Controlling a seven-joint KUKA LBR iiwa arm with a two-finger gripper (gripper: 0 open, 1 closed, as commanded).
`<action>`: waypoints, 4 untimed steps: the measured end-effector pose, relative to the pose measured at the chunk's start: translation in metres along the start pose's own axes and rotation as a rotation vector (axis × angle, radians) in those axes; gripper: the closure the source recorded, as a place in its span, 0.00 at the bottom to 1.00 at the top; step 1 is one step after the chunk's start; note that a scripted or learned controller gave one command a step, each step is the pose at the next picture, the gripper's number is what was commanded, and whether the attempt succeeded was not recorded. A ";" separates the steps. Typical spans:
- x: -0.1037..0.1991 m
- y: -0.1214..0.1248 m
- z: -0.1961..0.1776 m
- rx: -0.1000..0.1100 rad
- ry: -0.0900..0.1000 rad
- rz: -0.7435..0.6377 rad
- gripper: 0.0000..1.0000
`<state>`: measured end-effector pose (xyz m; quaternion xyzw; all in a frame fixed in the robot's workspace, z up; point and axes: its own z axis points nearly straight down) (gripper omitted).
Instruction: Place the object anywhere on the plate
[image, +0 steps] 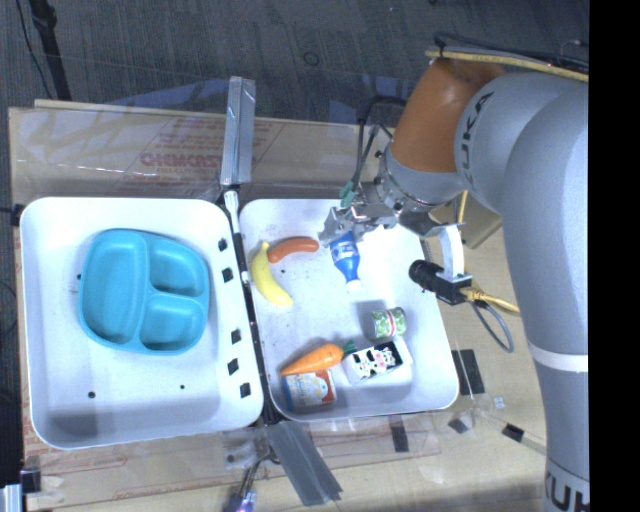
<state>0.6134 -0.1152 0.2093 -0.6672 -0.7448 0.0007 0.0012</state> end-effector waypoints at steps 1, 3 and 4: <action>0.090 -0.005 0.000 0.002 0.000 -0.077 1.00; 0.195 -0.004 0.015 0.003 -0.001 -0.132 1.00; 0.194 -0.004 0.015 0.002 -0.001 -0.131 0.00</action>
